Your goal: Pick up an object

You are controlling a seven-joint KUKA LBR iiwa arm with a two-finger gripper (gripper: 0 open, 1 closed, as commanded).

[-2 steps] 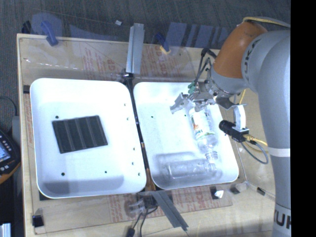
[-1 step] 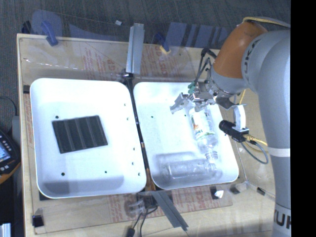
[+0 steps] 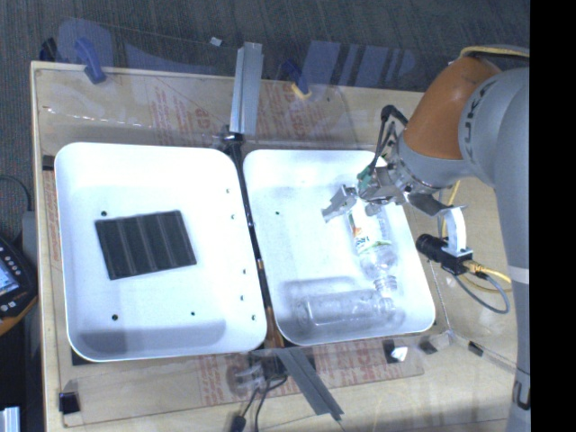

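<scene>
In the right bin (image 3: 297,241) a small clear plastic bottle (image 3: 373,245) with a white label lies along the right side. A larger clear bottle or jar (image 3: 342,303) lies on its side near the bin's front wall. My gripper (image 3: 346,201) hangs over the upper part of the right bin, just above the small bottle's top end, and nothing shows between its fingers. In the left bin (image 3: 81,178) a dark ribbed rectangular block (image 3: 145,243) lies flat.
A metal bar (image 3: 245,88) stands up at the back between the two bins. Blue tape tabs (image 3: 90,57) hold a plastic sheet at the bench's back edge. A clamp (image 3: 288,376) sits at the front between the bins.
</scene>
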